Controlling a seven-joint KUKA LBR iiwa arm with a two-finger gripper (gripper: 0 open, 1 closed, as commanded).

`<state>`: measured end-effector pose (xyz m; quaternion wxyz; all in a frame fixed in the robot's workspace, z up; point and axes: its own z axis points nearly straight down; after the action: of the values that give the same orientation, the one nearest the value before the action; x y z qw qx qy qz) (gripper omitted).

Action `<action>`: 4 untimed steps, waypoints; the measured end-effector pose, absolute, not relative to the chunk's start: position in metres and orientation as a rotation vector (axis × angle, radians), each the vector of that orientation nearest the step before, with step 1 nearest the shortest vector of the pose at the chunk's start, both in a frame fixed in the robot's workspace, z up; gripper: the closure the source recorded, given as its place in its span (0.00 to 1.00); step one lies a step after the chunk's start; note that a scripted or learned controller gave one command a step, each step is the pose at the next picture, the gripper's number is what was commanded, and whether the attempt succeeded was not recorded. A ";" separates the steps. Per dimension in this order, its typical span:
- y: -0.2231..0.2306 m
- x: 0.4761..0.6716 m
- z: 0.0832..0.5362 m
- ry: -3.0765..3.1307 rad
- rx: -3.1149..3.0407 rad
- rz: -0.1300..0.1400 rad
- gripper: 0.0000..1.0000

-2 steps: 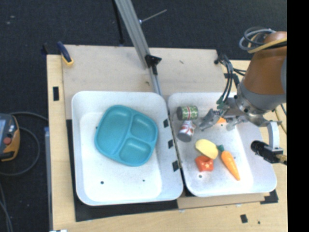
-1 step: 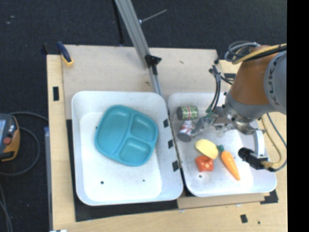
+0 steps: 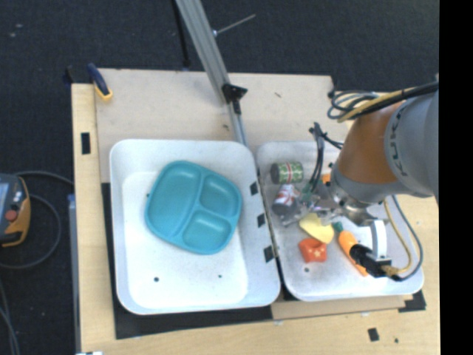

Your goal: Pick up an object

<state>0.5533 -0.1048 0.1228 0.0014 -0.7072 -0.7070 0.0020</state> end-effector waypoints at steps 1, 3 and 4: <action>-0.109 0.559 0.107 -2.237 -2.238 -0.013 0.00; -0.116 0.558 0.159 -2.222 -2.228 -0.005 1.00; -0.121 0.567 0.219 -2.229 -2.223 -0.006 1.00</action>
<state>0.5671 -0.1208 0.2195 -0.0035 -0.7061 -0.7081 -0.0020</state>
